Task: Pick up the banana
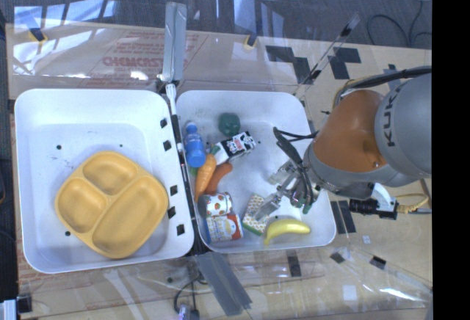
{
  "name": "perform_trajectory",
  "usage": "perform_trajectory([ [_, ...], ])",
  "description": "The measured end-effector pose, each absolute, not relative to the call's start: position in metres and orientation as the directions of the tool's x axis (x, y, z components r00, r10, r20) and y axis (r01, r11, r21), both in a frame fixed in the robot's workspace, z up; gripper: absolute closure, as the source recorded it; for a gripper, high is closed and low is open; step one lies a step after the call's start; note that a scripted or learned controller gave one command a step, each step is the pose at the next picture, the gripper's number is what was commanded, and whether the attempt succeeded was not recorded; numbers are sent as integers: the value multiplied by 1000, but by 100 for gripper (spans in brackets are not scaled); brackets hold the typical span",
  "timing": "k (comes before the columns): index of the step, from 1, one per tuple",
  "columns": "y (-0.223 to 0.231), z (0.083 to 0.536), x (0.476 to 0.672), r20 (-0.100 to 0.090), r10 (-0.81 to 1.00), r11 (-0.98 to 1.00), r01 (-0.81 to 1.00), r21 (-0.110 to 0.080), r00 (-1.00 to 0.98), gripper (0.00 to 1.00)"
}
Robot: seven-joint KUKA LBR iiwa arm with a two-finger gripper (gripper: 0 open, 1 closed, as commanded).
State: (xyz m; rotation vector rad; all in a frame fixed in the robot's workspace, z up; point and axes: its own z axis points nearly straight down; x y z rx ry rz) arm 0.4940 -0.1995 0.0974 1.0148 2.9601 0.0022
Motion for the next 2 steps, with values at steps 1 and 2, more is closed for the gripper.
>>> perform_trajectory([
  [1, -209, 97, 482, -11, 364, 931, 364, 3, -931, 0],
  [2, -209, 97, 482, -11, 364, 931, 364, 3, -931, 0],
])
